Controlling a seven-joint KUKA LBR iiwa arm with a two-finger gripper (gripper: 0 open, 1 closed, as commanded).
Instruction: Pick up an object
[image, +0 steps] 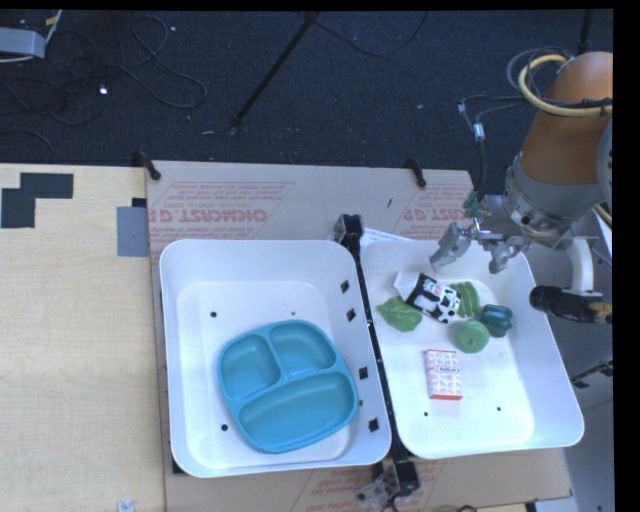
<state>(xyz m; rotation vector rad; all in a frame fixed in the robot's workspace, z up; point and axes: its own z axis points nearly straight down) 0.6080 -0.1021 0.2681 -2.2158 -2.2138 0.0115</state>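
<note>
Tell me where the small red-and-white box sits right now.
The small red-and-white box lies flat in the right white bin, just below the green ball.

The hand (475, 247) hangs spread and holding nothing above the far edge of the right bin (545, 405), near a black-and-white toy (436, 298), green pieces (401, 315) and a red-and-white box (443, 373). The left bin (190, 300) carries a blue divided plate (287, 384).

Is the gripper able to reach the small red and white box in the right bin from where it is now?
Probably yes. The gripper hangs open above the right bin, and the red and white box lies flat, apart from the other things, with nothing over it.
</note>
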